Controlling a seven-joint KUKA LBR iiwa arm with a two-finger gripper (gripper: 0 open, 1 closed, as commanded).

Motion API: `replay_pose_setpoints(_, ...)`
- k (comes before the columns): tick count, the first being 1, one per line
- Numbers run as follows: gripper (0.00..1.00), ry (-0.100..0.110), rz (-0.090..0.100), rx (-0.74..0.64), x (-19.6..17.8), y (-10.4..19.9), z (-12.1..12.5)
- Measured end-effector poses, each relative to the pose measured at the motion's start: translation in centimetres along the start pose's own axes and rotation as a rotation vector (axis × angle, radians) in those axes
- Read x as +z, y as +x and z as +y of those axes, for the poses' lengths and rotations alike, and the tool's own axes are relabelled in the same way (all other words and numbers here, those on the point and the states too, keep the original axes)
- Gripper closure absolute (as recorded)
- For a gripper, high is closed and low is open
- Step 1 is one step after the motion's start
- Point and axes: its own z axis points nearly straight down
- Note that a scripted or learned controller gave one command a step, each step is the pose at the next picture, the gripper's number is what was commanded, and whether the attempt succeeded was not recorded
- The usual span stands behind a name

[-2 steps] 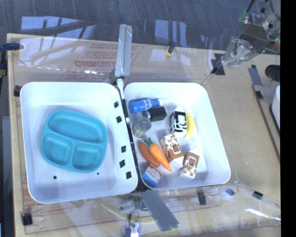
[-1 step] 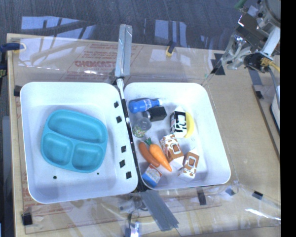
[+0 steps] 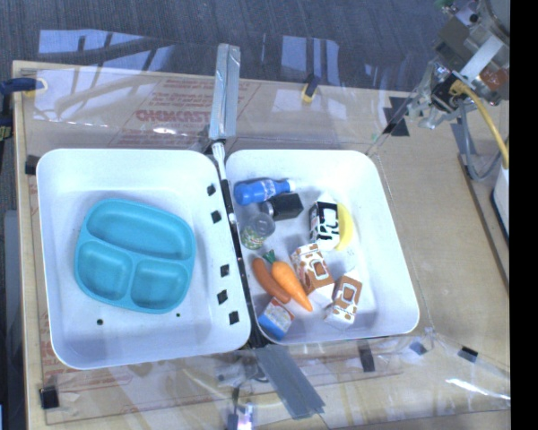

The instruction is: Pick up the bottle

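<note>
Gripper (image 3: pixel 397 125), open or clenched I could not tell, hung well up-right of the lying blue plastic bottle (image 3: pixel 262 190); best straddle its narrow width.

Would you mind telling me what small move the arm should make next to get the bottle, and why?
Probably swing the claw left and toward the near side until it is above the blue bottle. The claw sits outside the right bin, beyond its far right corner, while the bottle lies on its side at the bin's far left.

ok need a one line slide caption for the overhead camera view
Gripper poised above the bench beyond the right bin, where the blue bottle lies among clutter; blue tray in left bin.
</note>
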Motion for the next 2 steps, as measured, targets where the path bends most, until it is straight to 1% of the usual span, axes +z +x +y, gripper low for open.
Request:
replay_pose_setpoints(1, 0.00, 0.000, 0.000, 0.000, 0.0, 0.0, 0.0)
replay_pose_setpoints(2, 0.00, 0.005, -0.004, -0.210, 12.4, 4.4, -0.5)
